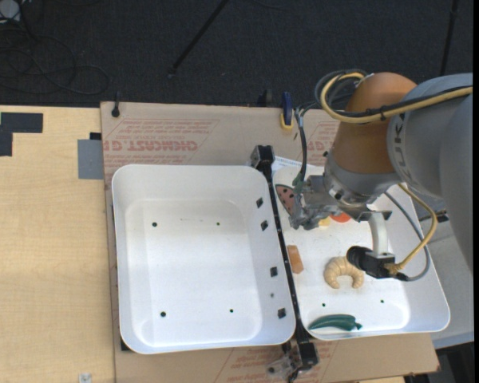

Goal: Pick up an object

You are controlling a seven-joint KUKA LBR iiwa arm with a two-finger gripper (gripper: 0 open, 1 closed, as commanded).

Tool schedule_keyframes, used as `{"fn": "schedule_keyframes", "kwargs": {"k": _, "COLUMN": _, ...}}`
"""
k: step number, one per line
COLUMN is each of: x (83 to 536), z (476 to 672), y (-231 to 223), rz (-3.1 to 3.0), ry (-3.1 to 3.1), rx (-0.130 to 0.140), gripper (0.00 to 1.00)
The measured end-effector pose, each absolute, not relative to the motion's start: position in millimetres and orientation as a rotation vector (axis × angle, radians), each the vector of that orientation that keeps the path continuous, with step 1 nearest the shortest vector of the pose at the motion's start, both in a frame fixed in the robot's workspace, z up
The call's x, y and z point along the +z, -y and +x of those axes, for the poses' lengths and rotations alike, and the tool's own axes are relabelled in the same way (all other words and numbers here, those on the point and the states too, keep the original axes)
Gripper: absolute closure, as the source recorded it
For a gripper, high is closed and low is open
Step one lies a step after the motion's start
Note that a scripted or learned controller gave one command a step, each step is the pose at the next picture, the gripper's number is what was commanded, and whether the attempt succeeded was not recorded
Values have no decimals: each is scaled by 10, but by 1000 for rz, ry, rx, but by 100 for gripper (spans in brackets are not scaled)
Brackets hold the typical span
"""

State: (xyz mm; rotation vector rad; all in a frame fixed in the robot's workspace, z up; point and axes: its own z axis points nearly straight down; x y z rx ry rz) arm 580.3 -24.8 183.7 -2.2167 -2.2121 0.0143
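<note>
My gripper (307, 214) is low over the upper left part of the right bin (419, 313), under the grey arm with its orange band (375, 122). A tan croissant-shaped toy (343, 273) lies in the middle of that bin, below and to the right of the gripper. Against the bin's left wall sits a small brown block (294, 259). By the front rim lies a green flat object (334, 322). A small red-orange piece (341, 217) peeks out just right of the gripper, and a brownish item (286, 195) sits just left of it. Nothing visibly hangs from the gripper.
The left bin (128, 214) stands beside the right one, with a black divider rail (275, 238) between them. A black cable fitting (370, 261) hangs from the arm, right next to the croissant. Cardboard (184, 138) lies under both bins.
</note>
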Motion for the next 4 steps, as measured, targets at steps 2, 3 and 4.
{"fn": "schedule_keyframes", "kwargs": {"k": 2, "x": 1868, "z": 6251, "y": -652, "rz": -2215, "ry": 2222, "rx": 5, "gripper": 100}}
{"fn": "schedule_keyframes", "kwargs": {"k": 3, "x": 1968, "z": 6253, "y": -636, "rz": -2213, "ry": 2223, "rx": 8, "gripper": 100}}
{"fn": "schedule_keyframes", "kwargs": {"k": 4, "x": 2060, "z": 6251, "y": -631, "rz": -2208, "ry": 2226, "rx": 13, "gripper": 100}}
